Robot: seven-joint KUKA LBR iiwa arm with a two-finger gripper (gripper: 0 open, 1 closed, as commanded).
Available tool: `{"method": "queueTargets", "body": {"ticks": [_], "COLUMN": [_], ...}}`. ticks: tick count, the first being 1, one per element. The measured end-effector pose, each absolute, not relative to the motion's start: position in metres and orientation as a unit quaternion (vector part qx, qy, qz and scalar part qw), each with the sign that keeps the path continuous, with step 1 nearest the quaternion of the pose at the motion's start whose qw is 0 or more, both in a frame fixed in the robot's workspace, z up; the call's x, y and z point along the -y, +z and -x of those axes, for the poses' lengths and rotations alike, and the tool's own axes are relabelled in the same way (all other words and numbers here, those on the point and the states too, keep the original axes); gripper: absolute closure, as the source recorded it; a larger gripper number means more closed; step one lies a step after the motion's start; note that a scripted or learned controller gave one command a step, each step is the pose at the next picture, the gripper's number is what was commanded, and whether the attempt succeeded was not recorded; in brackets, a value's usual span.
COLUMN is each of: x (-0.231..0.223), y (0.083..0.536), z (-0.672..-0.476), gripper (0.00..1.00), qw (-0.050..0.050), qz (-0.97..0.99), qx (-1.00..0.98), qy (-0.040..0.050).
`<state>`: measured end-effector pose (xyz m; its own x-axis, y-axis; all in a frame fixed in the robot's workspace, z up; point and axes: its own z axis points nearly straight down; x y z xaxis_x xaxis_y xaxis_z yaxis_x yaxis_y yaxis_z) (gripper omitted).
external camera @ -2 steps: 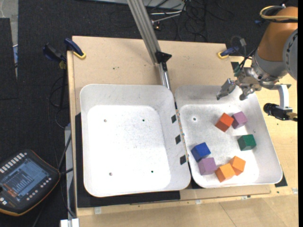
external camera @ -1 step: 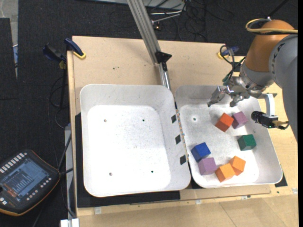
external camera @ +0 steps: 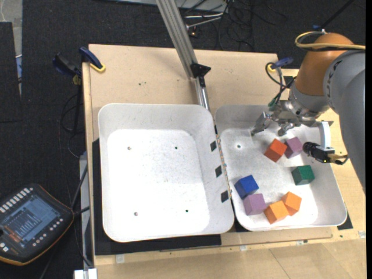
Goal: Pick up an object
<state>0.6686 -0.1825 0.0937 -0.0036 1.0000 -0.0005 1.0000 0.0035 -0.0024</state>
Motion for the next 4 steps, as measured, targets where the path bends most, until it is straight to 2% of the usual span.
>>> {"method": "queueTargets", "body": {"ticks": [1,3,4], "x": [0.182,0.192,0.138], "y": [0.107,0.215,0.216], "z": [-0.67,-0.676,-0.669], "gripper": [1.0,1.0,1.0], "qw": [-0.002,-0.004,0.0], "qz": [0.706,0.706,0.705], "qx": [0.709,0.708,0.71], "qy": [-0.0003,-0.0021,-0.001]}}
